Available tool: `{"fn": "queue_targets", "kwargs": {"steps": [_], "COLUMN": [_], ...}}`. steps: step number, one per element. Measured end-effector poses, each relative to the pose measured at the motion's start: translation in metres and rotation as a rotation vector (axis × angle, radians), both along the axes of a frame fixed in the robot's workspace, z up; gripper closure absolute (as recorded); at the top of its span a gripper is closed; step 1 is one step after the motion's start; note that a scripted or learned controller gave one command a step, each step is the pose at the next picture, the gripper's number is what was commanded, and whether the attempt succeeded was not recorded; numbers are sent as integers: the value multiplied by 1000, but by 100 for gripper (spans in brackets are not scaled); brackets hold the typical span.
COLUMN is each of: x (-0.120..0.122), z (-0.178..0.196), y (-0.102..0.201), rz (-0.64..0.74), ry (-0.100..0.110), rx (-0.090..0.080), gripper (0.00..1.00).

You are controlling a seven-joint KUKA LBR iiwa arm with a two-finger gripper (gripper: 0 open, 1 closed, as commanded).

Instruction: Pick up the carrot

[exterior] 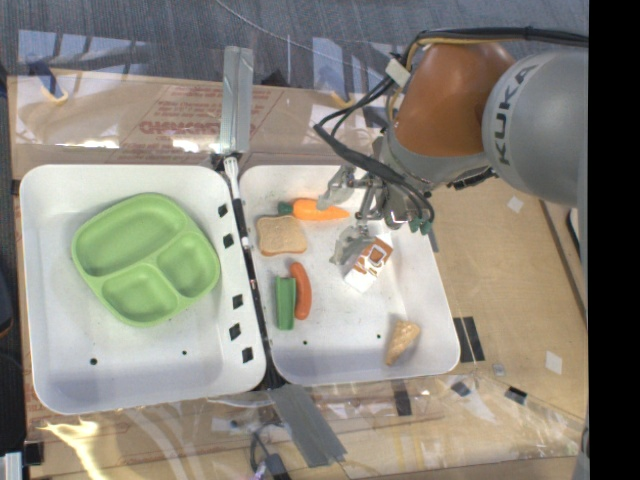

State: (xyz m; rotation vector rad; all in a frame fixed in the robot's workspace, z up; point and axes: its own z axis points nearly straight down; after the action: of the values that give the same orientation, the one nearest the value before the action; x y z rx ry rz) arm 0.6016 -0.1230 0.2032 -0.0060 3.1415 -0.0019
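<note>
The carrot [318, 209] lies near the right bin's [330, 364] twelve-o'clock wall, toast [281, 235] just at its seven o'clock (very tight there); a small carton [364, 259] crowds five o'clock.

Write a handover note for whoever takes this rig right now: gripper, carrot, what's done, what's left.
Gripper: low in the right white bin, at the far side, right beside the small orange carrot with the green top; whether it is open or shut cannot be told.
Carrot: lying flat on the bin floor near the far wall, just beyond the tan bread slice.
Done: arm brought to the carrot.
Left: confirm a grasp, then lift; the carrot is not seen held.
</note>
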Motion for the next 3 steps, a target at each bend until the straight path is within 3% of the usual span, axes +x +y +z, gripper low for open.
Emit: {"fn": "queue_targets", "kwargs": {"steps": [1, 2, 3], "x": [51, 55, 59], "z": [-96, -81, 64], "y": [6, 7, 52], "rz": [212, 217, 134], "ry": [3, -6, -20], "rx": [3, 0, -1], "gripper": [0, 100, 100]}}
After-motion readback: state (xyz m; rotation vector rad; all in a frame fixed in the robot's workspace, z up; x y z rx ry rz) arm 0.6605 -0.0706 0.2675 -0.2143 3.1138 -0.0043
